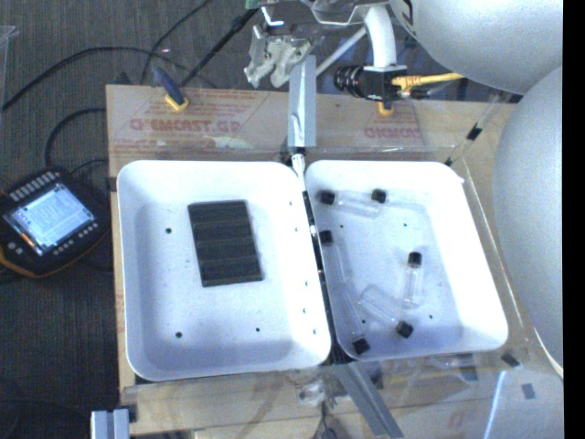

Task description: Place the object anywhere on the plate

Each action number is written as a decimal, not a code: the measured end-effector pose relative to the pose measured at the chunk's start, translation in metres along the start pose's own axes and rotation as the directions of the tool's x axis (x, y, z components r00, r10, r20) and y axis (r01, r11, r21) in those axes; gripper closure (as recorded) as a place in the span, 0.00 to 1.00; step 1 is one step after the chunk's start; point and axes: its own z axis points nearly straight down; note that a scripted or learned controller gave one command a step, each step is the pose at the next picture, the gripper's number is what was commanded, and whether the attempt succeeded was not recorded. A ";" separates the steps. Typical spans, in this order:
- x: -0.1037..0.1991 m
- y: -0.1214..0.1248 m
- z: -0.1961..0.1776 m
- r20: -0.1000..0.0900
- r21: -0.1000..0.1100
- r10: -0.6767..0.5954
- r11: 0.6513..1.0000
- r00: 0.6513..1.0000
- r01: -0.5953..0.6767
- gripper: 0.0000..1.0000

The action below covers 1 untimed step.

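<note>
1. Camera view, upper middle: the gripper hangs off the arm above the bench's far edge, beyond both bins and over neither. Whether the claw is open or closed cannot be told from this angle, and nothing can be made out in its grasp.
2. Right bin: the task's things lie here, several clear vials with black caps, loose on the floor. One vial lies near the middle right with its cap towards the far side. Another vial lies near the far left corner, and a further vial rests towards the near wall. The glass is see-through against the white, so their exact outlines are hard to trace.
3. Relative to the claw: all the vials lie well apart from it, nearer the camera and to its right. None is touching it or beneath it.
4. Left bin: a dark ribbed plate lies flat near the middle, slightly turned, with bare white floor all round it. It lies well apart from the claw, nearer the camera.
5. Between the bins at the far side, a grey bar runs from just beside the claw down to the seam where the two bins meet.
6. Far left, on the dark floor: a handheld pendant with a lit screen.
</note>
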 end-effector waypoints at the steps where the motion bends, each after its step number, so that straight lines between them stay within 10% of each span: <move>1: 0.067 0.011 0.000 -0.001 0.000 0.055 0.998 0.998 -0.055 1.00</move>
